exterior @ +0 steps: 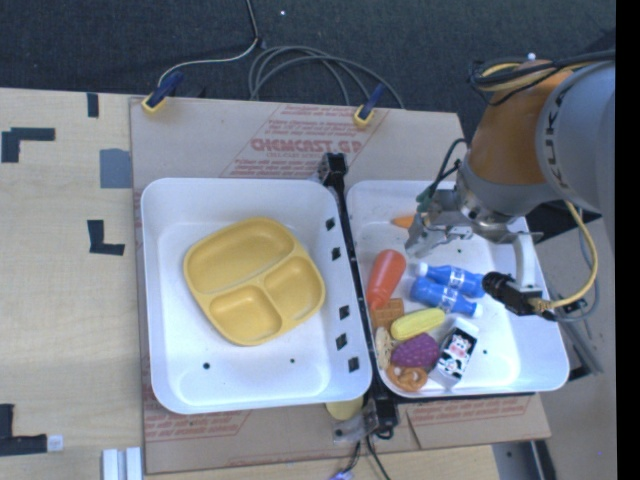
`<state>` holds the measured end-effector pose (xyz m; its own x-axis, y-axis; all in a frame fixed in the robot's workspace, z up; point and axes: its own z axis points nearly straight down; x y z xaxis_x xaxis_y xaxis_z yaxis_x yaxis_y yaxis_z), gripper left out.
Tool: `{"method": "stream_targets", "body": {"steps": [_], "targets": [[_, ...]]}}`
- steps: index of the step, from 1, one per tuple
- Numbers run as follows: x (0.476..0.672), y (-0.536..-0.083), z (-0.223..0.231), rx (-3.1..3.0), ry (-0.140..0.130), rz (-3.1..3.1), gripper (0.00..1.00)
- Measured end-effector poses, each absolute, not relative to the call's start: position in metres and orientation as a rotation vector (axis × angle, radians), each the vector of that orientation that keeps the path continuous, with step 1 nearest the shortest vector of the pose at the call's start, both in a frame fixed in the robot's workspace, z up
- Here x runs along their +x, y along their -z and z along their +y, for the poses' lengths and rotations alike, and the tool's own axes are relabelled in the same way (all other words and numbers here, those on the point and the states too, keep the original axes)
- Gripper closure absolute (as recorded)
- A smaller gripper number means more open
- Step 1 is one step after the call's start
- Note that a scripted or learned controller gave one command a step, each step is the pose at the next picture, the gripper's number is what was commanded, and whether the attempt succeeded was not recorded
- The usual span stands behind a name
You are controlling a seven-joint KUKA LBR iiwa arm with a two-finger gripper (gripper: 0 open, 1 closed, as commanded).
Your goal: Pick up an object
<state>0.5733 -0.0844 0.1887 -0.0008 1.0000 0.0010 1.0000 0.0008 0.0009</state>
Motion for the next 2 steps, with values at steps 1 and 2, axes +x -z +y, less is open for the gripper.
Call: {"method": "stream_targets", "body": {"steps": [1,2], "targets": [[0.575,-0.184,-0.085,-2.220,-0.001,-2.222,0.00],[0.595,-0.080,-0.102,-2.223,0.000,-2.225,0.00]]}}
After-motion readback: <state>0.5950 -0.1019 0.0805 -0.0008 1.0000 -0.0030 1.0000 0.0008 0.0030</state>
